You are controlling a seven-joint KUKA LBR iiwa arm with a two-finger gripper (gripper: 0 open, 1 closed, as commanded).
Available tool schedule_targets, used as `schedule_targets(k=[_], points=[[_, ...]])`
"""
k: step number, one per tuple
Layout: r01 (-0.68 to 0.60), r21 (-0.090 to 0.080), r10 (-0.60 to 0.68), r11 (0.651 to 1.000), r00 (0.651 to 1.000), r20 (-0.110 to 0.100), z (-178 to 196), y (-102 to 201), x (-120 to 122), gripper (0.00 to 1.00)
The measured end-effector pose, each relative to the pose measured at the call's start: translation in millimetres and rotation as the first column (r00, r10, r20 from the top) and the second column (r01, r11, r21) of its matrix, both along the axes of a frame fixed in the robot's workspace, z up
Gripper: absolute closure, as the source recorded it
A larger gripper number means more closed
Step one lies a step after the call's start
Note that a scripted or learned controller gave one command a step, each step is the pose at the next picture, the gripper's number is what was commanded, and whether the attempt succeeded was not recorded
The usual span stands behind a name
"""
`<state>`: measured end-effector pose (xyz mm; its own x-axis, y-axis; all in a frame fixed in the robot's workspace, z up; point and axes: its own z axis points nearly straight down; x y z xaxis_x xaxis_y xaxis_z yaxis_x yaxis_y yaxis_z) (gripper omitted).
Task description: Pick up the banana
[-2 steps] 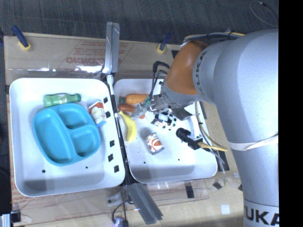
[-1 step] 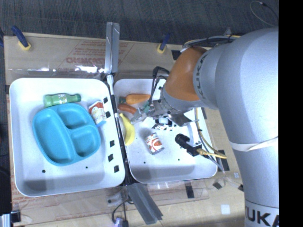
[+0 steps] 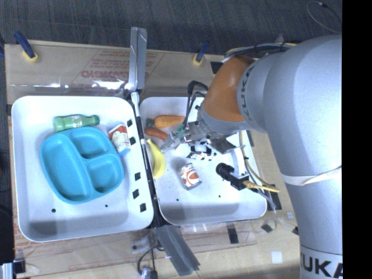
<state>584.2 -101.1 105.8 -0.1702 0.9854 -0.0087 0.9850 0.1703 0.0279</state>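
Observation:
The yellow banana [image 3: 156, 159] lies in the right bin [image 3: 232, 209], tight against its left wall and pointing towards the front. My gripper [image 3: 177, 137] hangs low over the bin, just right of the banana's far end and a little beyond it. Nothing shows in the gripper's grasp. The grey arm with its orange band [image 3: 228, 95] covers the bin's far right part.
An orange carrot-like piece [image 3: 169, 121] and a reddish sausage [image 3: 155, 133] lie just behind the banana. A small red-and-white carton [image 3: 189, 176] sits to the banana's right. The left bin [image 3: 29, 214] holds a blue divided plate [image 3: 81, 163], a green bottle [image 3: 75, 121] and a small can [image 3: 120, 138].

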Motion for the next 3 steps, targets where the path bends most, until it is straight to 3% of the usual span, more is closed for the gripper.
schedule_targets(k=[1,2,3], points=[[-0.344,-0.017,0.344,0.939,0.939,0.004,0.4,-7.7,-24.1,0.0],[-0.481,0.005,0.481,0.877,0.876,-0.032,85.0,26.7,7.7,0.0],[-0.677,0.008,0.676,0.736,0.736,-0.032,9.5,-1.3,-58.2,0.0]])
